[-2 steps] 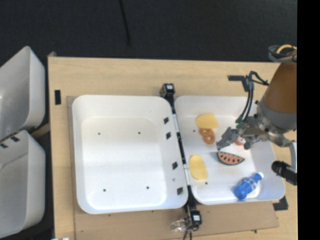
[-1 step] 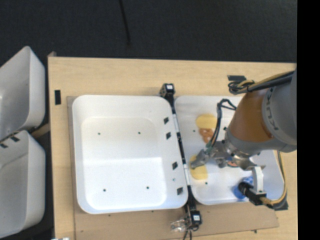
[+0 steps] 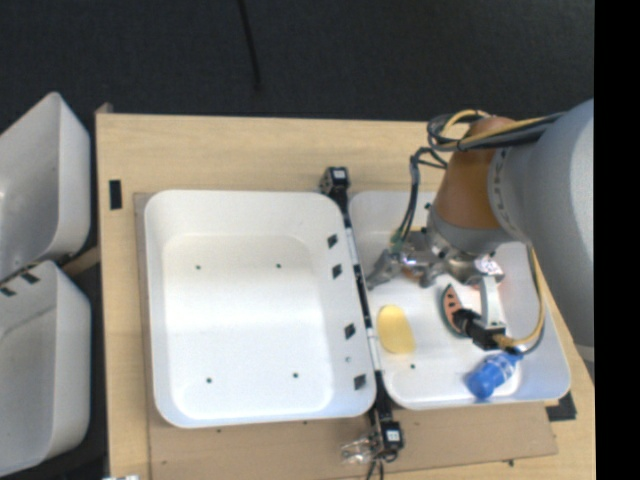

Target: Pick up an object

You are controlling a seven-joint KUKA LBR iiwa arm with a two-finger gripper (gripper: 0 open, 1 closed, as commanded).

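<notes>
In the right bin (image 3: 540, 383) lie a pale yellow oval object (image 3: 395, 329), a blue crumpled object (image 3: 491, 377) near the front right corner, and a dark object with orange and white markings (image 3: 462, 311). The gripper (image 3: 405, 264) hangs low over the bin's left part, just above and behind the yellow object, close to the divider between the bins. The grey arm with its orange band (image 3: 470, 183) comes down from the upper right and hides the bin's back part. Nothing shows between the fingers.
The left bin (image 3: 160, 298) is a shallow white tray beside the right one. Black clips (image 3: 334, 179) sit along the divider between the bins. White housings (image 3: 40, 268) stand off the bench at the far left.
</notes>
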